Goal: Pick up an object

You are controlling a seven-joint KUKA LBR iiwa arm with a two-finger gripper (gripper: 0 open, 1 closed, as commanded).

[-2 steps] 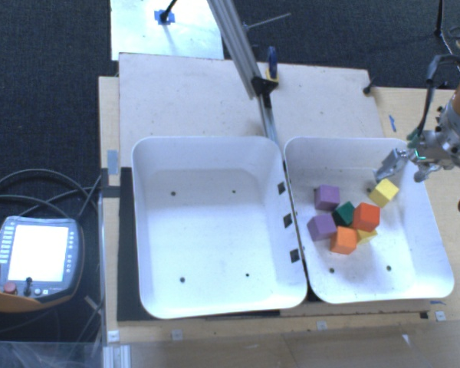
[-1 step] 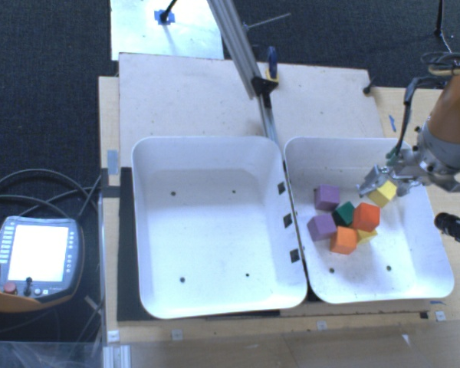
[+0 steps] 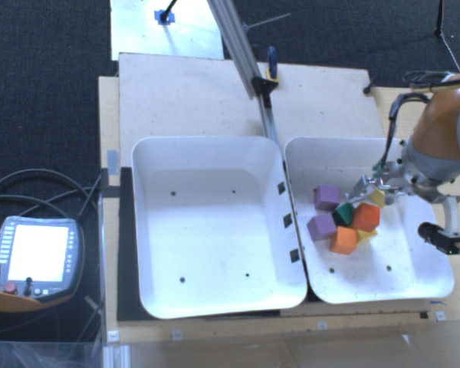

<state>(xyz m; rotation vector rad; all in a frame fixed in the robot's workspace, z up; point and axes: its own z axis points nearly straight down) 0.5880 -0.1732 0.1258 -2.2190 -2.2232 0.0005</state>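
Observation:
Several small blocks lie clustered in the right bin (image 3: 414, 278). Among them are a purple block (image 3: 326, 197), a second purple block (image 3: 320, 226), a dark green block (image 3: 343, 214), a red-orange block (image 3: 366, 216), an orange block (image 3: 343, 240) and a yellow block (image 3: 376, 198). My gripper (image 3: 362, 191) reaches in from the right and hangs low over the cluster's upper right side, just above the green and red-orange blocks and beside the yellow one. I see no block lifted off the bin floor.
The left bin (image 3: 215, 282) sits beside the right one, sharing a middle wall. A slanted metal pole (image 3: 238, 37) with a clamp crosses the back board. A teach pendant (image 3: 32, 263) rests at the far left. A black part of the arm (image 3: 438, 238) overhangs the right bin.

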